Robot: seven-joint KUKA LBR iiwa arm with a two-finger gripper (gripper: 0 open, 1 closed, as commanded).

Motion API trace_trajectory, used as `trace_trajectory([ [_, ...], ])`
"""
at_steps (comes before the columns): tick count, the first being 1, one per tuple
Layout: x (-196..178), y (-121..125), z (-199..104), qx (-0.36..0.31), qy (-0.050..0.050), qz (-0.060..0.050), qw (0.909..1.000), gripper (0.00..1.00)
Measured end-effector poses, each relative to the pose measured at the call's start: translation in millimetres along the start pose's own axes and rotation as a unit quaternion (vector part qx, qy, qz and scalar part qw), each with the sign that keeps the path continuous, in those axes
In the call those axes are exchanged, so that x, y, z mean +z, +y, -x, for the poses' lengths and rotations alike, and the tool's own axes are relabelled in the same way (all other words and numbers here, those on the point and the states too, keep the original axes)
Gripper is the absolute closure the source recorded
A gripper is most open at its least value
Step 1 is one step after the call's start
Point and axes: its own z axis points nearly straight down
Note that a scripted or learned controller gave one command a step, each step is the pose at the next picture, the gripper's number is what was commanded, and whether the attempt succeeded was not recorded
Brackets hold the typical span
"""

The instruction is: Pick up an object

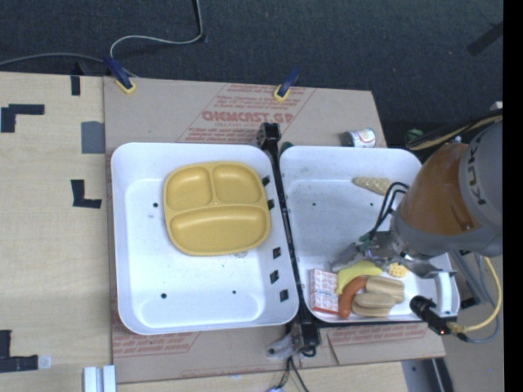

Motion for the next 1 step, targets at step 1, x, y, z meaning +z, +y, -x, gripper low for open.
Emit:
trace_trajectory([
  [1,-9.9,1.6,0.1,0.0,-0.001,0.002,1.0,1.0],
])
